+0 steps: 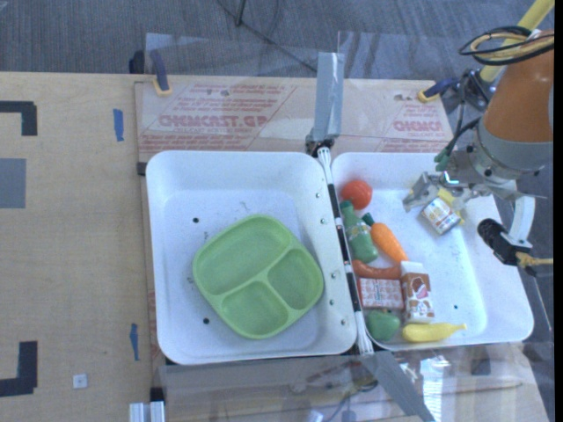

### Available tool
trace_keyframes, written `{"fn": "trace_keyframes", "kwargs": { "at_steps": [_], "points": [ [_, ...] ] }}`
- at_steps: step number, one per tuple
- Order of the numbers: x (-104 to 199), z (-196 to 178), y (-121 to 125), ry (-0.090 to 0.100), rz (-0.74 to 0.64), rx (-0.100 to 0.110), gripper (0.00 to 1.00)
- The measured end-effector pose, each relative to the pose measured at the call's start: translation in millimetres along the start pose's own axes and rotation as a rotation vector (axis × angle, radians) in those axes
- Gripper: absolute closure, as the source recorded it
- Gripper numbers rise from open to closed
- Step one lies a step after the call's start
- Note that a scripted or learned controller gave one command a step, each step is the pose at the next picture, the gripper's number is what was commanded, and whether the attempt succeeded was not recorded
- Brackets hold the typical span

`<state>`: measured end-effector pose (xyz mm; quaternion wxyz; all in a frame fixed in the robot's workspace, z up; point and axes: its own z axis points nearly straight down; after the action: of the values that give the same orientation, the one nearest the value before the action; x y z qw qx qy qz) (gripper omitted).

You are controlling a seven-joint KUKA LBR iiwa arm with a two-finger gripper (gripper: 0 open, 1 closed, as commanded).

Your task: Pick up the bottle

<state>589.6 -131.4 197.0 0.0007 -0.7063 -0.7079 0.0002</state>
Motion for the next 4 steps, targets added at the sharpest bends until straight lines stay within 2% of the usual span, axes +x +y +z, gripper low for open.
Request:
{"fn": "trace_keyframes", "kwargs": {
  "at_steps": [1, 2, 3, 4],
  "points": [
    [-36, 108, -53, -0.003, -0.124, -0.01, 0.0],
    [-6, 108, -42, -0.005, 0.102, -0.013, 0.0],
    [-9, 97, -42, -0.01, 0.106, -0.017, 1.0],
    [-22, -64, 1, -0.003, -0.038, -0.005, 1.0]
  ]
}}
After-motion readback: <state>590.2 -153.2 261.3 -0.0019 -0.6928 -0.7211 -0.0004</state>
